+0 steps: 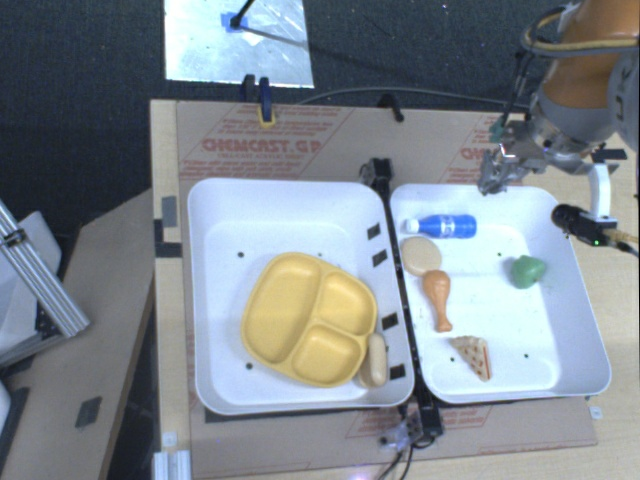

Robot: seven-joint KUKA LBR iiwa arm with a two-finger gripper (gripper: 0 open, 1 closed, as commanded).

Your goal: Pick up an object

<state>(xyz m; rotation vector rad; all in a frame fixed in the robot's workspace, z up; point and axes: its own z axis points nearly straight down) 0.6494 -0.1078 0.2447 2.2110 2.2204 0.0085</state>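
Note:
The right bin (575,353) holds a blue and white bottle (441,226) lying on its side, a round tan disc (421,257), a chicken drumstick (437,298), a sandwich wedge (472,355) and a green lump (527,270). My gripper (494,181) hangs over the bin's back rim, up and to the right of the bottle, with nothing seen between its fingers. The arm's orange band (600,13) is at the top right.
The left bin (215,228) bears a yellow divided tray (308,318), with a small bread roll (376,359) leaning at the tray's right corner. Black clips (379,172) run along the seam between the bins. A metal sheet (238,26) lies beyond the bench.

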